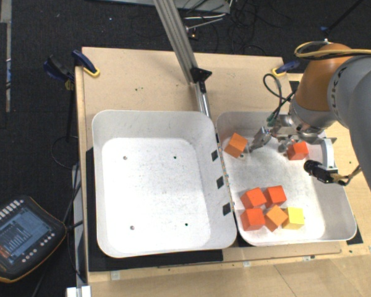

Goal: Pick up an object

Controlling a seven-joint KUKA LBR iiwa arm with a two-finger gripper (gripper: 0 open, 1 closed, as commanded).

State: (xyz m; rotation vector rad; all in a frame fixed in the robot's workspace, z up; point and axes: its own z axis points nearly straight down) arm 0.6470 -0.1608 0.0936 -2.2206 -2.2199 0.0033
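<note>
Orange cube (pixel 236 145) lies tilted in the right bin (pixel 334 218), near its upper left corner and the divide from the left bin (pixel 105 166). The gripper (pixel 260 140) sits just beside it on its right; the jaw state cannot be told. A red-orange block (pixel 297 150) rests under the wrist, and five more blocks (pixel 271 209) cluster lower down. Judged small, light and rigid, with flat faces; opposite parallel sides offer the surest hold.

Blocks (pixel 267 208) clustered in the right bin (pixel 334 224), beside the left bin (pixel 105 129).
</note>
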